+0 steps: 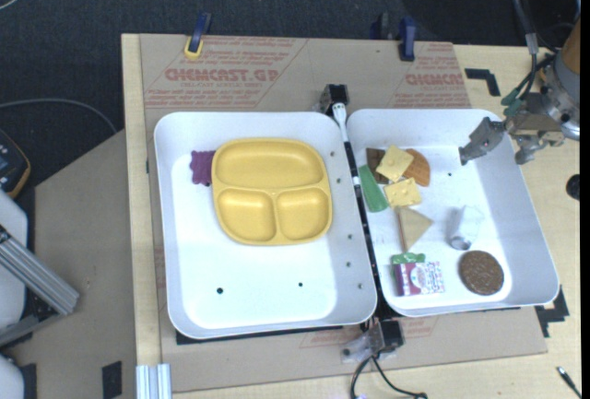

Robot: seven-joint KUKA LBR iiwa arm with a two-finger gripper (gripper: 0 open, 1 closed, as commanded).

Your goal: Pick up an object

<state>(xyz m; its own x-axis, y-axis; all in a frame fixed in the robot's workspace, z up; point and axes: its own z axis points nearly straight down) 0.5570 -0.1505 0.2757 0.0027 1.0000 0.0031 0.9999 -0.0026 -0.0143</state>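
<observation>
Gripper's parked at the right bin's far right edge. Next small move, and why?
Probably shift the gripper toward the camera-view left and nearer the front of the right bin, to hang above the brown round cookie. The gripper sits over the bin's upper right rim with nothing between its fingers, and the cookie lies apart from the crowded pile of food pieces, so it looks the easiest target.

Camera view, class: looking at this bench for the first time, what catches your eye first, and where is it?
The yellow divided tray stands out most, lying in the left bin with a purple item at its left edge. Next comes the cluster of small food-like pieces in the right bin, including a brown round disc near the front. The gripper hangs over that bin's far right corner.
</observation>
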